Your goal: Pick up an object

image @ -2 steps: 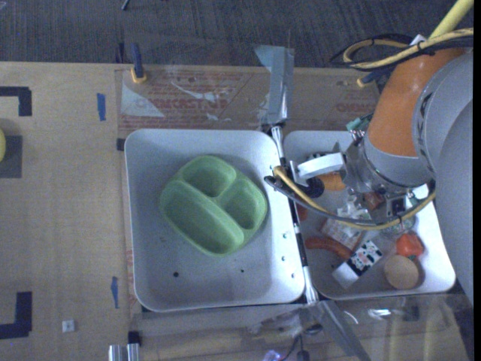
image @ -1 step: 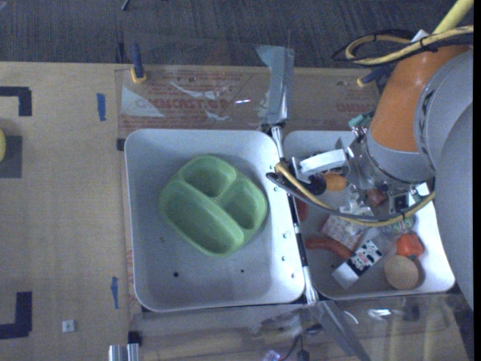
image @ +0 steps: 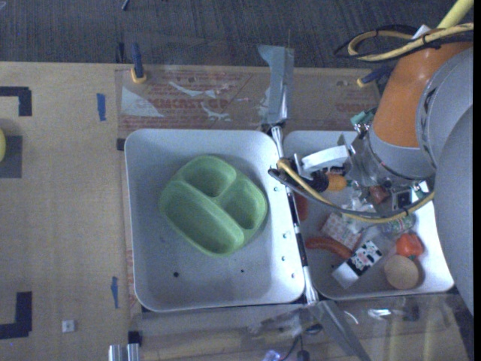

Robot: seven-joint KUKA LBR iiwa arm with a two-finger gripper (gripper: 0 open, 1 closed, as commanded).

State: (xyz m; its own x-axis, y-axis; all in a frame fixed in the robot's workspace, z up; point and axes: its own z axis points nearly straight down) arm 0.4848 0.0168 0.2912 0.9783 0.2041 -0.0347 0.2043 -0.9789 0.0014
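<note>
From the camera above the bench, the left bin (image: 143,277) holds a green divided plate (image: 214,203) lying flat a little above its middle, with three compartments facing up. The grey arm (image: 421,119), orange-banded above the wrist, reaches in from the right and hangs over the right bin (image: 443,280), its wrist and yellow cables (image: 331,195) covering much of that bin's upper half. The gripper (image: 359,194) sits low among the clutter there (whether it is apart, together or clamped on anything cannot be told, since the wrist hides it). Below it lie a red-and-white packet (image: 342,230), a red pepper-like piece (image: 325,244), a black-and-white cow-patterned carton (image: 359,262), a tan round ball (image: 402,272) and an orange-red object (image: 409,244) just above that ball.
</note>
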